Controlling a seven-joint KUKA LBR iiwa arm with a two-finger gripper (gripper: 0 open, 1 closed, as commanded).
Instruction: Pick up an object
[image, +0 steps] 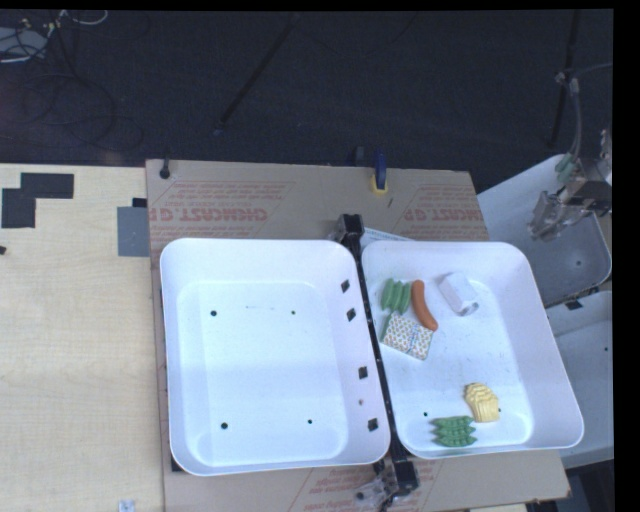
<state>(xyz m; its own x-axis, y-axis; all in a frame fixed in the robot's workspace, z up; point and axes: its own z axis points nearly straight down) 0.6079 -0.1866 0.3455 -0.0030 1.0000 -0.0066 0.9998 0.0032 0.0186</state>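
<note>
White bins on cardboard-covered bench

Bright bins, dark background, soft overall focus.

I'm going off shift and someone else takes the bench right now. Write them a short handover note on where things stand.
Tool: parked off the bins at the right edge, holding nothing that can be seen.
Right bin: green pods, orange carrot, white cup, checkered pad, yellow corn, green peas.
Left bin: no items lie in it.
Done: nothing lifted yet.
Left: reach in, grasp one item, raise it.
</note>
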